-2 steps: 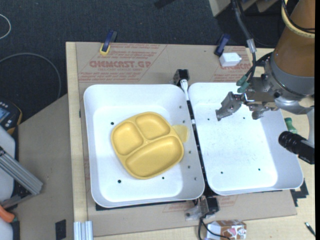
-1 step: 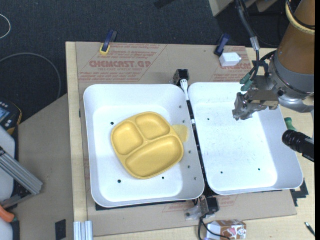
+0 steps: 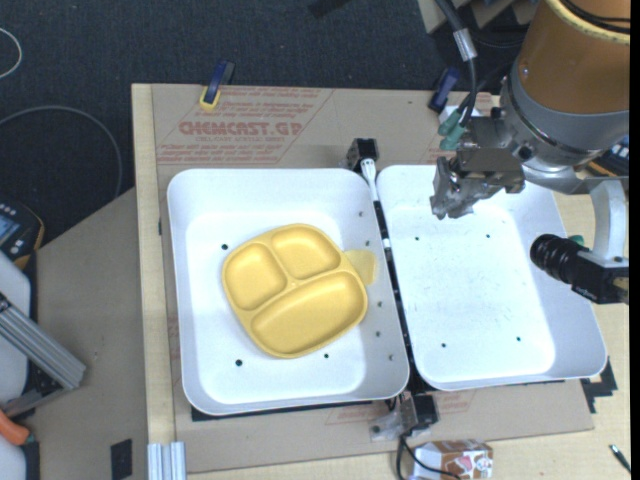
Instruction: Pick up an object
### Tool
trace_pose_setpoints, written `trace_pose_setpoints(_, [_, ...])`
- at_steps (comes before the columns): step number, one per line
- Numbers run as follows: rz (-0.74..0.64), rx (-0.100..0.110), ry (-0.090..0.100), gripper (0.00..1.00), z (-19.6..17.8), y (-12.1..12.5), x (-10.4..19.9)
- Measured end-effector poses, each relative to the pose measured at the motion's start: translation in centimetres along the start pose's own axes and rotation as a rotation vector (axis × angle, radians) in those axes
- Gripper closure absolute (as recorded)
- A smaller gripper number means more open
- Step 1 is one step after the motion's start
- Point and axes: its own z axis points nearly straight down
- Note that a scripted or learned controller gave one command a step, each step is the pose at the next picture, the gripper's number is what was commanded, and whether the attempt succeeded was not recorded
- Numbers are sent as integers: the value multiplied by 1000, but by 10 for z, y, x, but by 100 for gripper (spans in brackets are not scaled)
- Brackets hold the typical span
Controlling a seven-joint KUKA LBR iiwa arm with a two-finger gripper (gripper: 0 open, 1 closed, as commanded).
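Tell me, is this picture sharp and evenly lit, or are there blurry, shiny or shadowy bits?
Camera view: mostly sharp and evenly lit; the yellow divided plate shows soft sheen on its ridges; the gripper looks slightly soft, casting faint shadow on the right bin; the left bin is bright, the surrounding floor dark.

Two bins sit side by side on the table point(image 3: 150, 268). The left bin point(image 3: 200, 208) holds a divided plate point(image 3: 292, 290), which lies in the middle of the bin floor. The right bin point(image 3: 480, 308) lies just right of the left bin, their rims touching along the centre line. The gripper point(image 3: 452, 204) hangs over the far-left part of the right bin. A clamp point(image 3: 213, 86) lies on the table behind the left bin.
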Motion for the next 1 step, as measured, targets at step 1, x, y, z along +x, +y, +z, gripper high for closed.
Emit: trace_pose_setpoints(1, [6,3,-2,100,-12,0,3])
